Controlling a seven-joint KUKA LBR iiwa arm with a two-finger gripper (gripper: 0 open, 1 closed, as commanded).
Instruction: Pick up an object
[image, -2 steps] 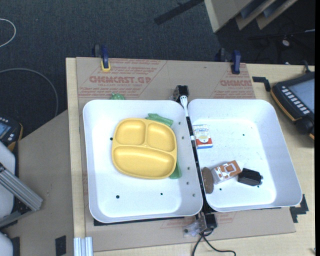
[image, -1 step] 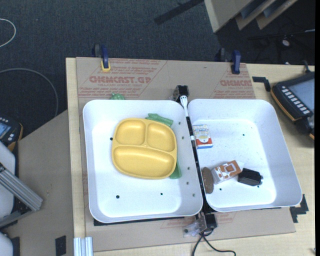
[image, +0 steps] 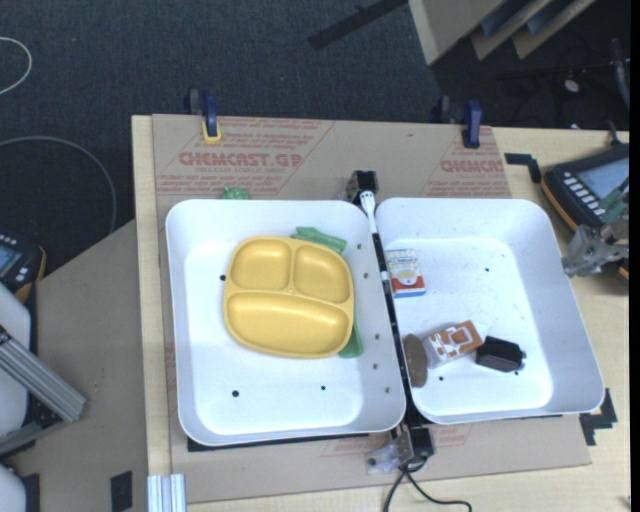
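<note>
Left to right, everything placed off the yellow divided plate (image: 290, 297).

- The plate sits middle of the left bin (image: 200, 400), upright, compartments showing nothing in them.
- A green item (image: 320, 238) pokes out from under the plate's far edge, and more green shows at its near right corner. Mostly hidden, so you can't ID it.
- Right of the plate, across the seam, is the right bin (image: 560, 390).
- A small white carton with a red band (image: 405, 272) is the closest thing right of the plate, level with its far half.
- A brown oval piece (image: 414, 360) lies right of the plate's near corner, touching or just beside an orange-and-white packet (image: 455, 343).
- A black block (image: 499, 354) sits just right of the packet.
- Far right of the plate, the grey gripper (image: 597, 245) hangs at the right bin's outer rim, well apart from every object. You can't tell if it's open or closed; nothing is visibly held.

Progress, my read: no pick is done. All items lie in the bins. Approach, descent, grasp and lift all remain. The carton and the black block look like the cleanest targets, since both stand clear of the walls.
</note>
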